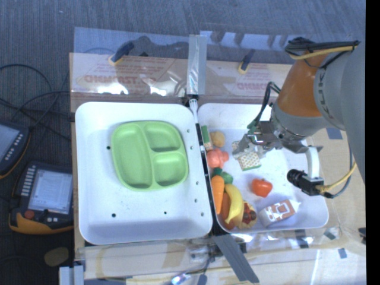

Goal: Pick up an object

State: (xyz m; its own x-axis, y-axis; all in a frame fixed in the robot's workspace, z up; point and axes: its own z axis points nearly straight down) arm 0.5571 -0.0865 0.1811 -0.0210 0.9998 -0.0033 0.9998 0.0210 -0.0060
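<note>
Camera view, looking down at a slant: I see two white bins side by side on the counter. My left bin (89,218) carries a green divided plate (150,154) near its middle. My right bin (309,218) carries the toy food along its 9 o'clock wall: a small tan potato (218,139) at the top, a pink peach-like piece (217,157) below it, then a carrot (218,193) touching a banana (235,202) toward 6 o'clock. A red tomato (261,187) sits near the bin's middle, and a small white carton (279,212) lies at its 5 o'clock. The gripper (252,144) hangs over the bin's 12 o'clock part, with a pale chequered piece (250,160) just under it, touching or nearly so. I cannot tell whether the jaws are spread or pressed together. The arm (303,94) comes in from 3 o'clock.
</note>
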